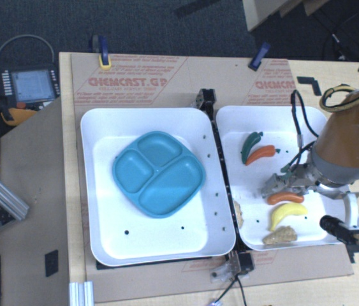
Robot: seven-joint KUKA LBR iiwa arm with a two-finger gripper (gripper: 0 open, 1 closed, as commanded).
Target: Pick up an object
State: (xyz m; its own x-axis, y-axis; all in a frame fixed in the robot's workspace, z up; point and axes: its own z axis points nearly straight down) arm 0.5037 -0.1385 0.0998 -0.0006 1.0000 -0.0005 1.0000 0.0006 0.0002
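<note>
A cardboard-topped desk (166, 75) stands on dark carpet. Beside the blue plate's (159, 173) bin, the right bin (256, 116) holds the gripper (280, 185), finger state unclear, just above an orange sausage (285, 198) and banana (287, 214).

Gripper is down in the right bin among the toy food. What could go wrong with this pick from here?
The gripper sits right above the orange sausage, with the yellow banana just below it; closing could nudge either aside or catch both. The green pepper and second sausage lie touching, so a later grab there may drag both.
</note>
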